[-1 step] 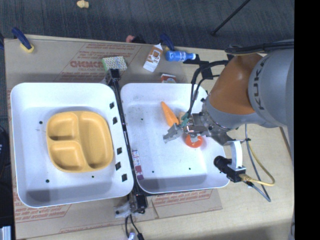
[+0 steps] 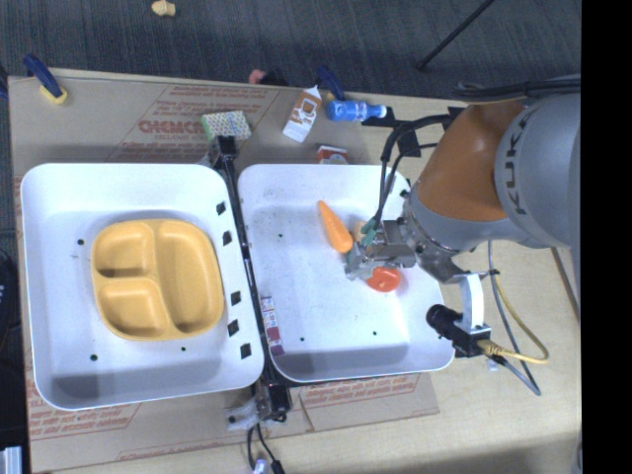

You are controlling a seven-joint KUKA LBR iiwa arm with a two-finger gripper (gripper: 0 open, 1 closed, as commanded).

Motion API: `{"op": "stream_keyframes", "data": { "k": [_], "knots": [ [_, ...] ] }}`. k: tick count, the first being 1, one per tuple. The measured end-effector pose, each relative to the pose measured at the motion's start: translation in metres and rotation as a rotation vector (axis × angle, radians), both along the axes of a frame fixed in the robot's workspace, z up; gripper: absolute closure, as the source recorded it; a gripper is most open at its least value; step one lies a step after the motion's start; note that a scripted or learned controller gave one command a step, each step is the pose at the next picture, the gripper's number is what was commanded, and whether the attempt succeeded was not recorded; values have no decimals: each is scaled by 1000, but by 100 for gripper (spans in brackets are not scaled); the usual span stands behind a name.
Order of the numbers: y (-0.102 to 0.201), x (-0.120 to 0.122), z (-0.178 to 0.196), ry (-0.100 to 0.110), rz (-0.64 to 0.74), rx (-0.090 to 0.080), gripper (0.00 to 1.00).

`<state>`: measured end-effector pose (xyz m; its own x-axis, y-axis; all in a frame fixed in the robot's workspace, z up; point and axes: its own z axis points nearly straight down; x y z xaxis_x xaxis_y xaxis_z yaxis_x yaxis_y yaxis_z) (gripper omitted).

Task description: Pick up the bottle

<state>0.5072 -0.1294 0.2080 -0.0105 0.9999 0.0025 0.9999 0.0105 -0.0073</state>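
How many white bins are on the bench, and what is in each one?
2. The left bin holds a yellow divided plate. The right bin holds a carrot and a red object beside the gripper; the arm may hide more.

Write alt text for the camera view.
A grey and orange robot arm reaches into the right white bin, its gripper beside a carrot and a red piece. The left bin holds a yellow divided plate; a blue bottle lies behind the bins.

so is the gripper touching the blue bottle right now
Apart. The camera view shows the gripper low inside the right bin by the carrot, while the blue bottle lies on the bench beyond the bin's far rim.
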Motion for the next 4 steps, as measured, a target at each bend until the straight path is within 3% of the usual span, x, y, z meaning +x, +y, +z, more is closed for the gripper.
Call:
{"op": "stream_keyframes", "data": {
  "k": [1,3,4],
  "knots": [
    [35,-24,-51,-2,-62,-1,100],
    [35,-23,-31,2,-52,-1,100],
    [7,-31,-8,-5,-400,-4,100]
  ]
}}
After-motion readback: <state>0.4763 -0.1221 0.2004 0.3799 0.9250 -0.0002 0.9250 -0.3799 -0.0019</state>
